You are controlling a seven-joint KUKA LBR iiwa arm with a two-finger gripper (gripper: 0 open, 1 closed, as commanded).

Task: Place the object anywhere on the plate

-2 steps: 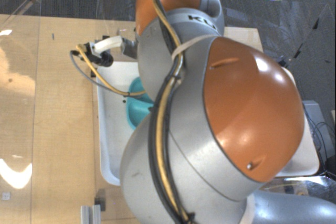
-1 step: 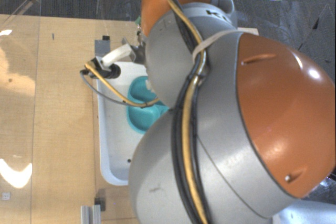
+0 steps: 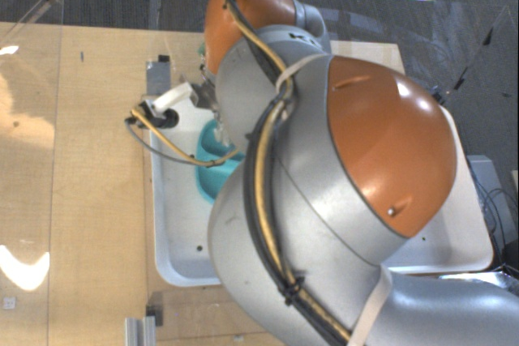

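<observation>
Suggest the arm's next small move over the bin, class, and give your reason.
Probably lift the arm slightly before anything else. Its bulk covers most of the white bin, and just an edge of the teal plate shows beside it, so placement can't be judged from here.

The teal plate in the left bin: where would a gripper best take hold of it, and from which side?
Probably by the teal plate's exposed rim on the view's left, approached from above: that thin curved edge is its one uncovered part, lying flat in the white bin. The arm hides the rest.
</observation>
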